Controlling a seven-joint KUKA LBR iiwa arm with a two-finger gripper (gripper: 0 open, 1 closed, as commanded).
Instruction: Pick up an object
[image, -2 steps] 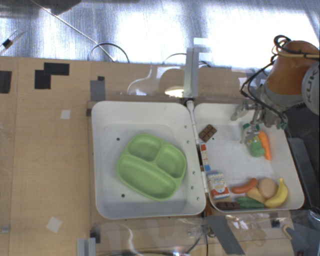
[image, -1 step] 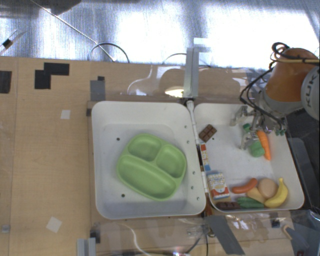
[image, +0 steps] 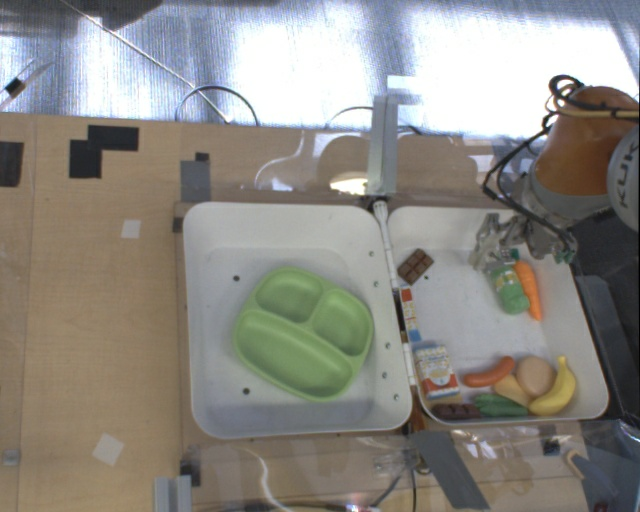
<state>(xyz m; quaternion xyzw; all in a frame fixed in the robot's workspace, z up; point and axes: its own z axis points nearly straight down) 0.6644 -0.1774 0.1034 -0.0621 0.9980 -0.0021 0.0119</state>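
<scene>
Bins side by side. Left bin holds a green divided plate. In the right bin we log a chocolate piece, small carton, sausage, banana. Farther right, a green bottle and carrot lie touching, just below the gripper. Nothing visibly sits between its fingers; we cannot tell their spread.

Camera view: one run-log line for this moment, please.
tool above right bin | nearest: green bottle, carrot | nothing seen held | left bin: green tray
</scene>
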